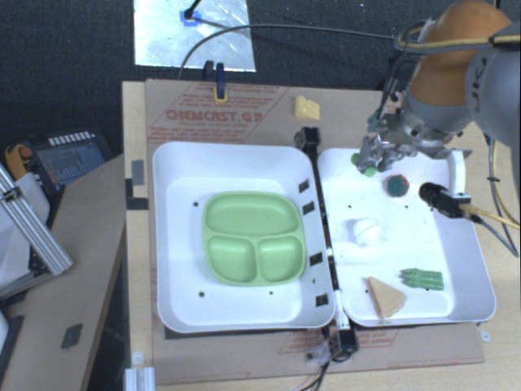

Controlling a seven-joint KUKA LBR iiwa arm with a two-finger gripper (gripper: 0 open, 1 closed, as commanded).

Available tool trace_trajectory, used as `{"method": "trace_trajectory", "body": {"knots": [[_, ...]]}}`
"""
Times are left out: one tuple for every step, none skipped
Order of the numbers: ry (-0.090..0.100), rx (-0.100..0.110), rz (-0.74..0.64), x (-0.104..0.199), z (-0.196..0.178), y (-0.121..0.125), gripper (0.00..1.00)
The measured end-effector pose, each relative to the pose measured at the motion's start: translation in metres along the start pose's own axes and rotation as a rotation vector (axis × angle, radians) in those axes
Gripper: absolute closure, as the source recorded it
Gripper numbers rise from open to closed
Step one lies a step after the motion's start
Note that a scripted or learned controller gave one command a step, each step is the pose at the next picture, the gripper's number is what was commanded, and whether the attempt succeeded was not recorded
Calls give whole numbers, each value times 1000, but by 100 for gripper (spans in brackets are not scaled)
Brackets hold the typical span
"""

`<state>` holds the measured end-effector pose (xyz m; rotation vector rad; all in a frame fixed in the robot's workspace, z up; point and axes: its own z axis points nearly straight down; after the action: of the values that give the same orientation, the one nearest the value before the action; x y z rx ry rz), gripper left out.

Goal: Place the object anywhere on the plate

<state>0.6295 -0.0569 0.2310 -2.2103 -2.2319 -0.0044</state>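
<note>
I can't tell the gripper's state; hovering between wall and teal ball, it risks missing, leaving the green plate bare.

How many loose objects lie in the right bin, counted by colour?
White: 1, the white lump
Green: 1, the flat green piece
Tan: 1, the tan wedge
Dark teal with red: 1, the small round object
Total: 4
Something small and green also shows at the gripper, too unclear to count.
</note>
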Motion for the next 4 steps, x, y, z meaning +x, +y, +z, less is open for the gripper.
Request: {"method": "trace_trajectory", "body": {"knots": [[0,2,0,55,12,-5,100],[0,3,0,102,9,-21,100],[1,0,-1,164,1,-23,100],[0,3,1,210,17,-31,100]]}}
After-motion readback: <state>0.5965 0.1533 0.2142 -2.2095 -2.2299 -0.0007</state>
